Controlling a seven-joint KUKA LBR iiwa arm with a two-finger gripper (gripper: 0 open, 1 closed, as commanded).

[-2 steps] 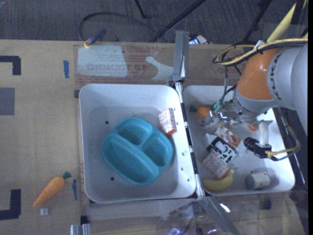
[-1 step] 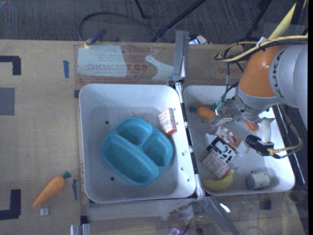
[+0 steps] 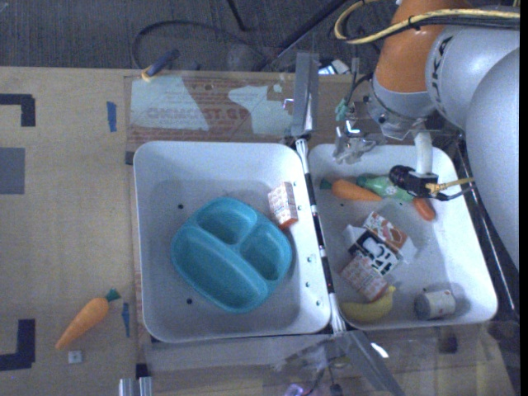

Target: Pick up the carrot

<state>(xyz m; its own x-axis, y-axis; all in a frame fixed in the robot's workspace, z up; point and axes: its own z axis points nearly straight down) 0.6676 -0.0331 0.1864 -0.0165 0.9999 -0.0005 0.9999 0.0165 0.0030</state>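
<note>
Orange and tapered, the carrot lies in the right bin near its far wall, touching a green item. Just above it hangs the gripper, fingers seemingly parted and gripping nothing, though blur makes that uncertain. The approach looks under way; next comes a short descent, minding the bin's near wall and the left bin.

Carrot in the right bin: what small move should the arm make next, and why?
Probably lower the end effector a little toward the carrot. It sits above the right bin's far edge, with the carrot lying just below it in the view, untouched, beside a green item.
</note>
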